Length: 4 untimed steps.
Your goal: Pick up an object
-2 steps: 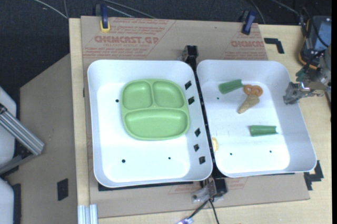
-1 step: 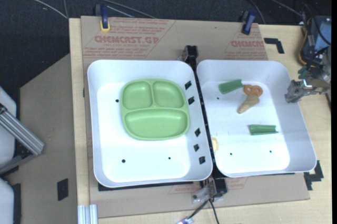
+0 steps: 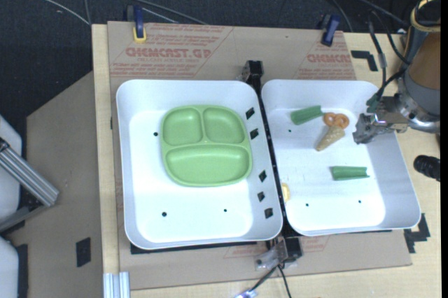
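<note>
The robot's hand (image 3: 365, 127) hangs over the right-hand edge of the right bin (image 3: 392, 209), its metal tip low above the white floor; whether it is released or clenched cannot be told from this slanted overhead view, and nothing is seen caught in it.

Just to the hand's left in the picture, near but apart, lies the closest candidate: a tan cone-shaped piece (image 3: 329, 139) with its long axis running on a diagonal, the upper end toward an orange ring-shaped piece (image 3: 337, 120) that touches or nearly touches it. A straight sideways reach across the bin would probably meet this pair first, and the cone's slant suggests the hand may need to turn to close across its narrow width and not along its length.

Farther out, 2 green blocks flank that pair: 1 green block (image 3: 306, 115) toward the bin's far side, tilted slightly, and a second green block (image 3: 348, 173) toward the near side, lying almost level across the frame. Each sits free on open floor.

Across the divider, the left bin (image 3: 140, 213) carries a green divided plate (image 3: 206, 145) with 3 compartments, well apart from the hand. Both bins rest on the surface (image 3: 105, 171).
</note>
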Motion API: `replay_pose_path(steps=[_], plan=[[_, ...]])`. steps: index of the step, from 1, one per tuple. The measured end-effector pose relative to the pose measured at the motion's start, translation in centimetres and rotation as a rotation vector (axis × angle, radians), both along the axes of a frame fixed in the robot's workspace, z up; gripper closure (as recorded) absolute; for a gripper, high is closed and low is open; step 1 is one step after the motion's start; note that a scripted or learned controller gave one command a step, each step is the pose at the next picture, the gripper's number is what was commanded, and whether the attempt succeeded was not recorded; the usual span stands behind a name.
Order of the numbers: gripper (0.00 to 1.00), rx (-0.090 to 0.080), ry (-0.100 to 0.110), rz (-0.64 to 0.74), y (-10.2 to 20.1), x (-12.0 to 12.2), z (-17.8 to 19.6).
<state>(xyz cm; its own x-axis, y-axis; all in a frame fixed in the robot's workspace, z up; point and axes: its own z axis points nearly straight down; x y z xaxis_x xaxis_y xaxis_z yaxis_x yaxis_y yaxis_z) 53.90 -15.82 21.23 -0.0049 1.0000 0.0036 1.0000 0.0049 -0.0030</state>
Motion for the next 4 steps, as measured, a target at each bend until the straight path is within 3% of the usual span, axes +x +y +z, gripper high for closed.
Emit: replay_pose_path(steps=[3,4], plan=[[1.0,0.0,0.001,0.002,18.1,-4.1,0.9],[1.0,-0.001,-0.004,0.002,23.5,-4.1,1.9]])
